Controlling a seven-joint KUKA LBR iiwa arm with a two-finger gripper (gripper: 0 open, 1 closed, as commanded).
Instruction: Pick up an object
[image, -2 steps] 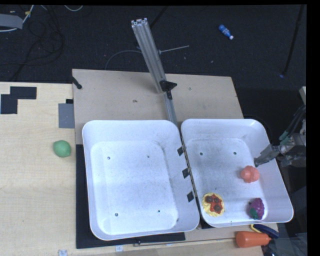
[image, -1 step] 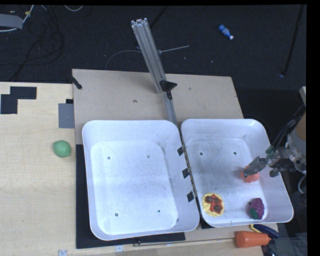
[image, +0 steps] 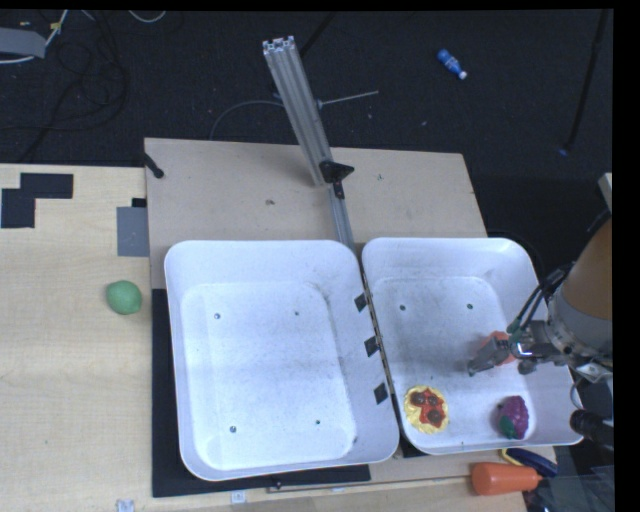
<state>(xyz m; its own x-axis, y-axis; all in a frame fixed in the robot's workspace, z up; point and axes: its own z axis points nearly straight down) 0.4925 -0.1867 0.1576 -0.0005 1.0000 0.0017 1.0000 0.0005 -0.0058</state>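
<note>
The claw (image: 487, 357) reaches low into the right bin (image: 520, 255), grip state unclear.

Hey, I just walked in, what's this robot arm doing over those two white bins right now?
A grey arm reaches in from the right, with its hand low over the right bin. It is there to pick up an object, and nothing is visibly between its fingers. A yellow and red toy and a purple one lie near that bin's front edge, apart from the hand. An orange object sits on the bench just in front of the bin, and a green ball lies off to the left.
</note>
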